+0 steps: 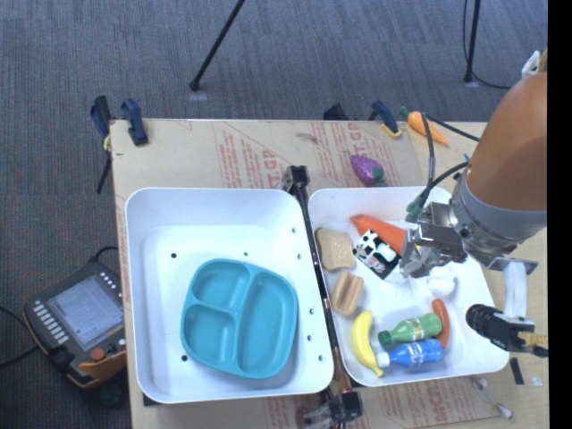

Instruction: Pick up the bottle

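Bottle choice is the first risk: a green bottle (412,331) and a blue bottle (413,354) lie side by side touching near the right bin's (332,206) front wall, a banana (363,340) just left, something red-orange (441,320) just right. The gripper (418,264) hovers farther back, holding nothing visible; its opening I cannot tell. A descent could nudge neighbours or pinch both.

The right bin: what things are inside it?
In the right bin lie a green bottle, a blue bottle, a banana, bread, a bun, a carrot and a black-and-white toy. The gripper covers part of the floor.
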`<state>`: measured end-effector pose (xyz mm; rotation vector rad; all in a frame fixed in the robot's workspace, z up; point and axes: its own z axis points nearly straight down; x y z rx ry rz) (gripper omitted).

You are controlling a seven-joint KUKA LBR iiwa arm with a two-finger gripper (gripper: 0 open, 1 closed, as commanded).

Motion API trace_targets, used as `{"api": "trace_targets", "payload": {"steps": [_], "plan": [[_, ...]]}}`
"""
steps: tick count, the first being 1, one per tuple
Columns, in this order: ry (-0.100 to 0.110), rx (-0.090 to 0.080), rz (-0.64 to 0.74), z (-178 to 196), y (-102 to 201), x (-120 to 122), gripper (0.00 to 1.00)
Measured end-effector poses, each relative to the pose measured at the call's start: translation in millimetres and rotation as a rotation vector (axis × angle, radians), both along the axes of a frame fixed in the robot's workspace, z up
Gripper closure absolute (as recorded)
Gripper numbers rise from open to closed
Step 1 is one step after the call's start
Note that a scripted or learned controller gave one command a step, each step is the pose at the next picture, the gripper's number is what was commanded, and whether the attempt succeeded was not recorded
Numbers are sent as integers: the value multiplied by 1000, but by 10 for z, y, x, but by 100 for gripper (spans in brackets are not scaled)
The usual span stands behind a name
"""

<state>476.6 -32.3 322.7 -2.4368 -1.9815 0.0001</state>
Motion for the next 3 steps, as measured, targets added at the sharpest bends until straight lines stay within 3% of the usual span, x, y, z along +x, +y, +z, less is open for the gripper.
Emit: {"api": "trace_targets", "payload": {"steps": [1, 2, 3], "plan": [[5, 0, -49, -969, 225, -15, 100], [6, 0, -264, -1361, 784, -18, 100], [1, 0, -133, -117, 282, 31, 100]]}}
